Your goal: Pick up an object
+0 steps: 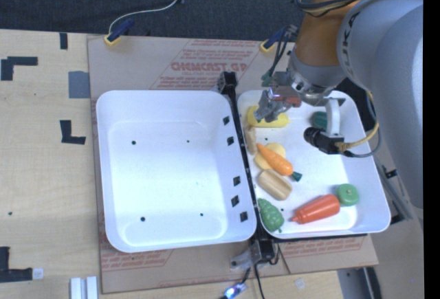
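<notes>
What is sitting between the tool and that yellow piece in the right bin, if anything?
Nothing visible. The tool is directly over the yellow piece at the far end of the right bin, seemingly at it already. The orange carrot and the other toy foods lie nearer the camera, clear of it.
</notes>
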`<state>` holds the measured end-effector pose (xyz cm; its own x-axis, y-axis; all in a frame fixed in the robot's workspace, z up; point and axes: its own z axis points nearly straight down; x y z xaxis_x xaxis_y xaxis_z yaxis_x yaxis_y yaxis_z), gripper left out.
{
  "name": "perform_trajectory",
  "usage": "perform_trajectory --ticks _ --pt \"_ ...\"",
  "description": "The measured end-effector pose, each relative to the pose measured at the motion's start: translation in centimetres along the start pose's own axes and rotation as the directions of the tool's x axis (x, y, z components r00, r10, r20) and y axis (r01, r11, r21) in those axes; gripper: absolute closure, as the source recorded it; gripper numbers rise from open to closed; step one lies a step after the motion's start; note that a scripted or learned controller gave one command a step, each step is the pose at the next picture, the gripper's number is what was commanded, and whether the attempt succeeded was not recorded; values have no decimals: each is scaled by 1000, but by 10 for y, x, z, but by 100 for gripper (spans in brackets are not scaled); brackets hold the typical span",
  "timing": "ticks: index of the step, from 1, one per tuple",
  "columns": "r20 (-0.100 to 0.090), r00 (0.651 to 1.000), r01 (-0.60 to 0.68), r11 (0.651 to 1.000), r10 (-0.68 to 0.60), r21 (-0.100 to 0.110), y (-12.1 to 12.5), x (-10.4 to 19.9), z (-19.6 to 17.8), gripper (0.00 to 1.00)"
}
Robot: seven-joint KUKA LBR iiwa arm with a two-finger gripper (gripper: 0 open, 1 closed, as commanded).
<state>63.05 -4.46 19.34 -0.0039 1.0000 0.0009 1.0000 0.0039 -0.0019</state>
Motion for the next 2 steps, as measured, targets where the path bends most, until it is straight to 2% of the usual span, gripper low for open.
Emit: perform_trajectory --ticks 1,2 --pt "1 1000 -2 1000 2 0 1 -2 1 0" --pt "-2 1000 5 1000 -5 0 5 79 10 0"
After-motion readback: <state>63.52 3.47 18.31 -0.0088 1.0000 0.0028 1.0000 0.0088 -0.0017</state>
